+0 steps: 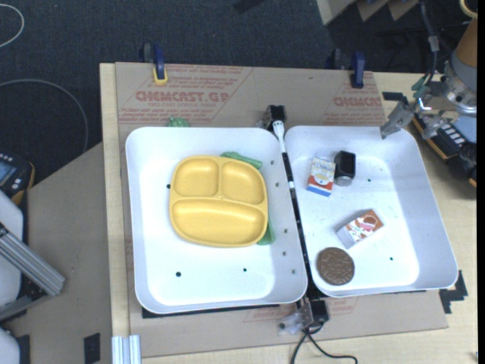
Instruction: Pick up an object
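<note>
Note the gripper [397, 120] at the far right corner of the right bin [424, 203], over its rim. Its fingers are spread and pinch nothing; one dark finger [392, 121] slants down and left toward the bin floor. All candidate objects lie in the right bin, toward the left and nearer the camera than the gripper. The closest is the black cylinder [345, 165], touching or just beside the white carton [321, 176]; both sit near the bin's far left part. The cylinder's long axis appears to run roughly front to back in the view, and the carton's likewise, tilted slightly. Further toward the near edge you find the small box [359, 227], with its long axis on a diagonal, rising to the right, and the brown disc [335, 265] lying flat near the near left corner. The left bin [151, 226] holds the yellow tray [220, 201], well apart from the gripper and across the divider. Judge the approach accordingly: the move would run left and toward the camera from the present position, then downward. Expect the cylinder and carton to interfere with each other, since little gap shows between them. The box stands apart from its neighbours and should offer the fingers freer access across its short side.
</note>
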Controlling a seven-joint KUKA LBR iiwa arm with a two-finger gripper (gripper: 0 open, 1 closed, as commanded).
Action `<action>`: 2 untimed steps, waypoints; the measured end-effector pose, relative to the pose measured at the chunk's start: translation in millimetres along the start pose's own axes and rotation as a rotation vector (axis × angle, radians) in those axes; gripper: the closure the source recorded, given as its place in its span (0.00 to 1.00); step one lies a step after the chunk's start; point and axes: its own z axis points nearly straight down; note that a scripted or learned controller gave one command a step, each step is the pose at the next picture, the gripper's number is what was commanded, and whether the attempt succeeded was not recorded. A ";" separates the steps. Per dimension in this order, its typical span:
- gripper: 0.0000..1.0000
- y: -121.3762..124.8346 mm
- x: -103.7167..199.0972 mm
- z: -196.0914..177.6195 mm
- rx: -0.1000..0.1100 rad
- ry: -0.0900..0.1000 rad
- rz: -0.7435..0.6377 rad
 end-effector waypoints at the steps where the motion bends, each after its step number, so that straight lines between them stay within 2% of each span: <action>1: 0.00 -60.9 12.0 -121.0 -0.014 -0.004 0.001; 2: 0.00 -97.0 101.0 -111.1 0.003 0.004 -0.008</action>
